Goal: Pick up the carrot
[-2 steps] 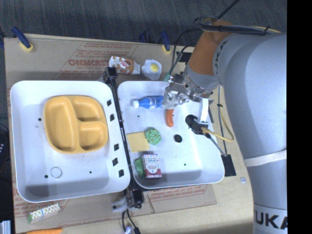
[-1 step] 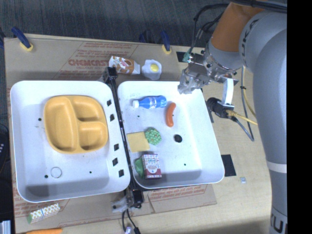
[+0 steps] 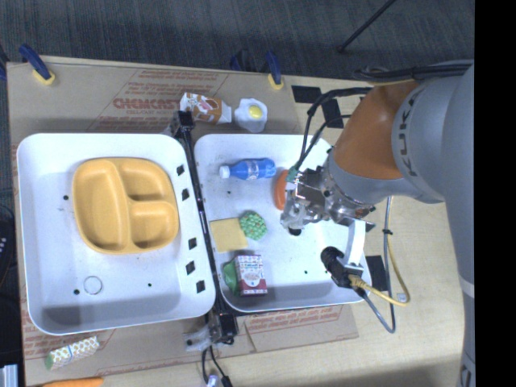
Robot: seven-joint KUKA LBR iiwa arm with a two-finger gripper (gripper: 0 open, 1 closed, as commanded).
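While the arm is hunched low over the right bin (image 3: 318,147), the tool (image 3: 293,213) is parked right next to the carrot (image 3: 280,188), which pokes out as an orange sliver just up and to the left of the tool, touching or nearly touching its housing. How the tool is set can't be told from this angle, since the wrist blocks the business end, and nothing can be seen clamped in it. So the carrot can't be called picked; it looks like it's lying on the bin floor, partly hidden under the wrist.

Judging by that, the approach seems pretty much done, and the actual grab and lift are what's left.

Other stuff around the tool: a blue bottle (image 3: 248,169) is sat further left of the carrot, a green ball (image 3: 253,225) and a yellow slice (image 3: 226,234) are off to the tool's left and a bit lower, and a small carton (image 3: 251,273) is down and left, near the bin's bottom edge. A yellow divided tray (image 3: 125,204) is well off to the left in the other bin (image 3: 40,240), not involved at all.
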